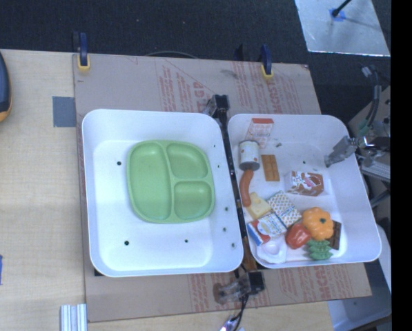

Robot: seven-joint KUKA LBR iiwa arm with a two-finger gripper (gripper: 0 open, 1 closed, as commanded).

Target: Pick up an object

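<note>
Crowding right bin (pixel 344 133): toy foods (pixel 288 216); gripper (pixel 340 150) nearby

Pale green divided tray (pixel 170 181), white bins (pixel 95 185), orange pumpkin (pixel 317 223), red pepper (pixel 297 236), blue-checked packet (pixel 283 206)

Lighting even, fairly bright, diffuse from overhead; no hard shadows. Two shallow white plastic bins (pixel 157 261) near blown out, esp. left one: wall detail washed, soft grey shading only along inner rims. Pale green divided plastic plate (pixel 170 181) w/ mild sheen, faint shadow at lower edge. Dark floor at top of frame underexposed, little detail. Overall pic soft, low-res; small items in right bin slightly blurred, labels unreadable. Colours a bit muted.
</note>
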